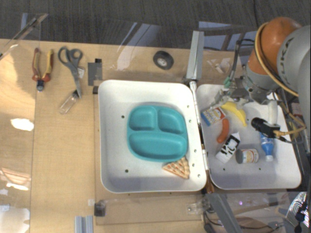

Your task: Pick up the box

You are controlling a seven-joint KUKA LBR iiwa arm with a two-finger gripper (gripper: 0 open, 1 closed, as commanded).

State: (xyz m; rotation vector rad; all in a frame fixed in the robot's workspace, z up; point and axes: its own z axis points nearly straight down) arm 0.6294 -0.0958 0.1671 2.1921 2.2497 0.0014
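Box (213, 114) lies flat at upper-left of right bin (291, 181), touching banana (235, 113). Gripper (227, 95) hovers just above/beside it; grip state: cannot tell. Advice: drop straight down, straddle box's short sides, avoid banana and bin wall.

A grey arm (291, 62) banded in glossy orange is seen above the right bin (252, 178), with yellow and black cables looped around its wrist.

teal tray (156, 132), yellow banana (235, 112), orange hot dog (222, 129), white bins (112, 130), tan waffle (177, 168).
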